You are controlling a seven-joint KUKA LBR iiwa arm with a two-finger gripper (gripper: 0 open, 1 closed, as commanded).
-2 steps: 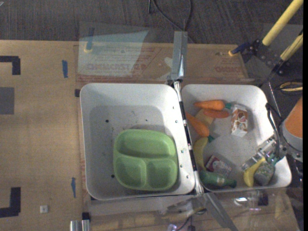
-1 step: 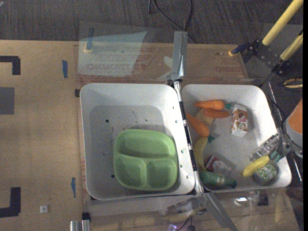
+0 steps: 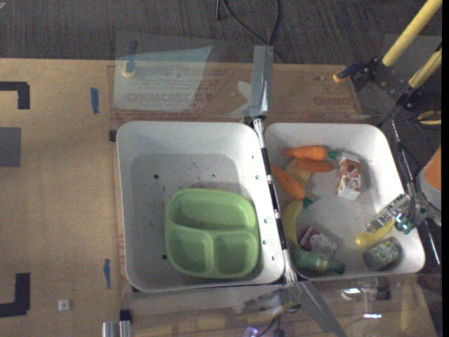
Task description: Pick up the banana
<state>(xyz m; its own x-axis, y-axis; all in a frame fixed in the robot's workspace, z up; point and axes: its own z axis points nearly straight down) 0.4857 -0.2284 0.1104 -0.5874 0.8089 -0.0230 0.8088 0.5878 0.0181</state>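
Note:
In the right bin (image 3: 372,135), a yellow banana-like fruit (image 3: 290,221) lies along the left wall, below an orange carrot (image 3: 288,182). A second yellow, elongated piece (image 3: 372,236) lies near the bin's right wall, beside a can (image 3: 382,254). My gripper (image 3: 387,217) hangs low over the right side of this bin, just above and touching or nearly touching that second yellow piece. It is far from the fruit at the left wall. Nothing is visibly held.
The right bin also holds two more carrots (image 3: 306,153), a small carton (image 3: 349,176), a red-labelled can (image 3: 318,241) and a green bottle (image 3: 317,262). A green divided plate (image 3: 210,232) lies in the left bin (image 3: 140,153). Yellow-handled tools (image 3: 414,27) stand at the back right.

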